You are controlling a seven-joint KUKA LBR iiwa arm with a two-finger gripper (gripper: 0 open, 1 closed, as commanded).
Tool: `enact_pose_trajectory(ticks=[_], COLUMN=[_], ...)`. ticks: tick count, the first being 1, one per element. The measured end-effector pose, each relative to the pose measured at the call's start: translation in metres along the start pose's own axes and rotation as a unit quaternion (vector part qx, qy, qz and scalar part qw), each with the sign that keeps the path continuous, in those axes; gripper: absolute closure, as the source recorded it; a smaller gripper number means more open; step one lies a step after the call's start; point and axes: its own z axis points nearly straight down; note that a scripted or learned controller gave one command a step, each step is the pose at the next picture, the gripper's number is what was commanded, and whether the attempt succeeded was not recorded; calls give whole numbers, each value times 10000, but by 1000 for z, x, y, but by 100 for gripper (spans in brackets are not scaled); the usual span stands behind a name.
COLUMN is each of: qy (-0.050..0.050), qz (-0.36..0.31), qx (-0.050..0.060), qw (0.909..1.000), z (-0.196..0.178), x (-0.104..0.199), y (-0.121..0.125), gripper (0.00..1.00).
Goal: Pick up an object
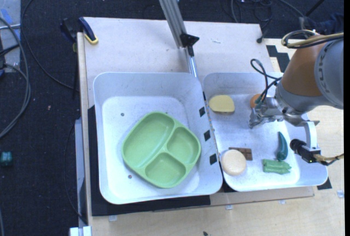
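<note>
My gripper [258, 116] hangs low over the right bin [240, 83], near its middle right. Just behind it, partly hidden by the wrist, lies a small orange object [255, 101]. A pale yellow piece [221, 104] rests to the gripper's left at the bin's back. Toward the front lie a cream round item [234, 163] with a brown block [244, 153] touching it, a light green item [276, 166] and a dark teal curved item [281, 145]. Nothing can be seen held in the gripper.
The left bin [109, 120] holds a green divided plate [161, 148]. A slanted metal pole [170, 5] rises behind the bins. Cables lie on the dark floor around the bench. The arm's body [314, 79] overhangs the right bin's right side.
</note>
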Motion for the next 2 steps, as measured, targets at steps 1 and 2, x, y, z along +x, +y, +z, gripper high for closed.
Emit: enact_pose_trajectory(ticks=[1,2], qy=[14,12], qz=[3,-16], qx=[18,11], qw=[10000,10000], z=[-57,-104], x=[-1,7], y=[-8,-11], gripper=[100,100])
